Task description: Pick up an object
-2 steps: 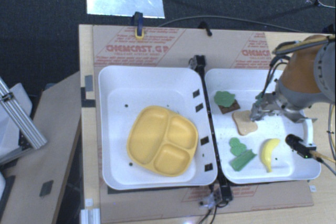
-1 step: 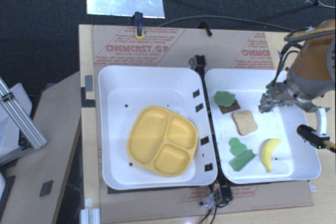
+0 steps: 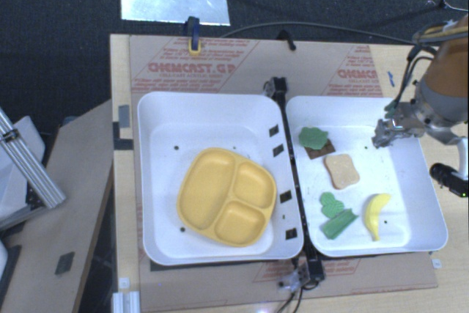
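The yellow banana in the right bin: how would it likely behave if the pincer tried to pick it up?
The banana looks like a smooth moulded toy, so probably stiff and light. Its curved, tapering shape may let it slip or pivot between fingers. It lies flat on the right bin floor, apart from the green pieces, so it seems unlikely to roll.

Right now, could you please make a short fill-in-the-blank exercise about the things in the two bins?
1. The yellow tray with three compartments lies in the ____ bin.
2. The banana in the right bin has the colour ____.
3. The slice of bread lies between the green leafy piece and the ____.

Missing words: left; yellow; green vegetable
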### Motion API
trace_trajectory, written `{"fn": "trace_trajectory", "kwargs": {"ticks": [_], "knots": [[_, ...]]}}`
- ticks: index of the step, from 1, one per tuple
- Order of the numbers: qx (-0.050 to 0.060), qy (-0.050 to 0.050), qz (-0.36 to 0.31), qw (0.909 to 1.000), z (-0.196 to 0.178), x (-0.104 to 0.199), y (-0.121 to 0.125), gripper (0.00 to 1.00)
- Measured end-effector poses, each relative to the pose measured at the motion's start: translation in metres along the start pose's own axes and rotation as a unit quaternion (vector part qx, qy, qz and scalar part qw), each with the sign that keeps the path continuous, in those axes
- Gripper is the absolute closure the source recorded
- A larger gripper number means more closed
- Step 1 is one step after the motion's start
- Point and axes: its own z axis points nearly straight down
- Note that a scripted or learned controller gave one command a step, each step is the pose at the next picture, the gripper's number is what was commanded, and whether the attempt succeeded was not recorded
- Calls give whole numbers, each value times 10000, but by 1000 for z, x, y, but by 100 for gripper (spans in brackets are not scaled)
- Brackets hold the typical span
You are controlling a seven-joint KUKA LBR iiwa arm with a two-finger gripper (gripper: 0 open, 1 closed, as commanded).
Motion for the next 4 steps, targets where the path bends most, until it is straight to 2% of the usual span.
{"fn": "trace_trajectory", "kwargs": {"ticks": [1, 2, 3, 4], "knots": [[-7, -2, -8, 10000, -54, -1, 2, 100], [15, 14, -35, 10000, -55, 62, 5, 100], [16, 12, -27, 10000, -55, 112, 13, 100], [22, 13, -30, 10000, -58, 165, 8, 100]]}}
